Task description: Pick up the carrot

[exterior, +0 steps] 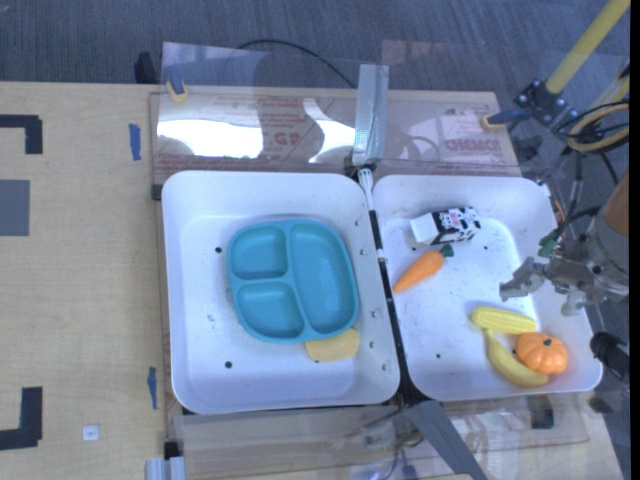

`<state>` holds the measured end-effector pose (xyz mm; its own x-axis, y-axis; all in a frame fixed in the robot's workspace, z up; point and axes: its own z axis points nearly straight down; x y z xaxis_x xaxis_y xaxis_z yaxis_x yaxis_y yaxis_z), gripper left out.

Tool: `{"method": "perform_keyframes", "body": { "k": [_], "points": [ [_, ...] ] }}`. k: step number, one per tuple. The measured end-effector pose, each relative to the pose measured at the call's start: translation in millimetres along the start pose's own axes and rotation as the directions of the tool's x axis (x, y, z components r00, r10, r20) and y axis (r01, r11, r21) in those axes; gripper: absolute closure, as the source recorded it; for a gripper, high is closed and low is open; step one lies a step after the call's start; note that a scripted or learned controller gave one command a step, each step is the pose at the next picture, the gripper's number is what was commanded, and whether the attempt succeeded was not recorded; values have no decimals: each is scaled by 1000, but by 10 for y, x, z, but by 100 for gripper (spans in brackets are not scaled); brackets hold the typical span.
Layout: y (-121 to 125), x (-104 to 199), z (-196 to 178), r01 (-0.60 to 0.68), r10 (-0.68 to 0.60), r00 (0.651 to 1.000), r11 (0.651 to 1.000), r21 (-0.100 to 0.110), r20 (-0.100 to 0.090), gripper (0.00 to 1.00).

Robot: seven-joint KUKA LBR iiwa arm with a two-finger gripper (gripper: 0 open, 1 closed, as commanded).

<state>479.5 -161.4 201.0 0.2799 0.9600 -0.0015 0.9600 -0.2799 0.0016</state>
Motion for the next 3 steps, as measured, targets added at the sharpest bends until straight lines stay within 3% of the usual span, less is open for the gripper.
{"method": "perform_keyframes", "body": {
  "k": [1, 2, 3],
  "points": [
    [9, 3, -98, 1, -1, 1000, 1000, -3, 1, 100],
    [8, 3, -94, 1, -1, 1000, 1000, -2, 1, 0],
    [-77, 328, 1137, 90, -90, 996, 996, -4, -3, 0]
  ]
}}
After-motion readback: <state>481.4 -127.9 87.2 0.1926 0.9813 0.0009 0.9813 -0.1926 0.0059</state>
